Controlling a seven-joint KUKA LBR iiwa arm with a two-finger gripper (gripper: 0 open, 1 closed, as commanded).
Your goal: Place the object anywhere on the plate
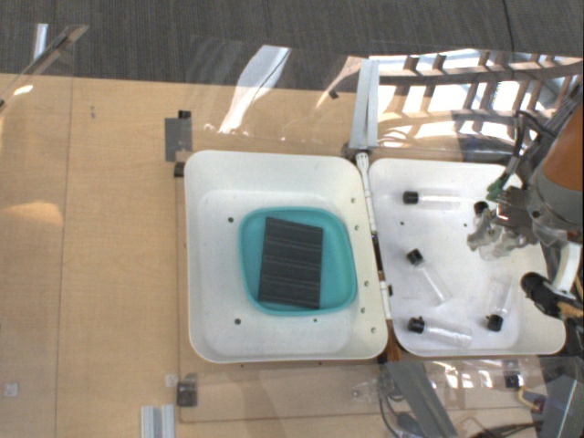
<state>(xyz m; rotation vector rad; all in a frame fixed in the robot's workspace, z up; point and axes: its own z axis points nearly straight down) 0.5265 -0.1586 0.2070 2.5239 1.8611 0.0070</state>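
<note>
While dark ridged block [291, 263] fills teal plate [339, 245], gripper [493, 231] near right bin's [392, 185] edge.

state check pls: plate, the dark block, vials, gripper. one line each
teal plate: flat in the left bin, bearing the block
dark ribbed block: lying flat on the plate, inside its rim
clear vials with black caps: lying scattered in the right bin, apart from each other
gripper: over the right bin, too blurred to tell open or shut
</note>
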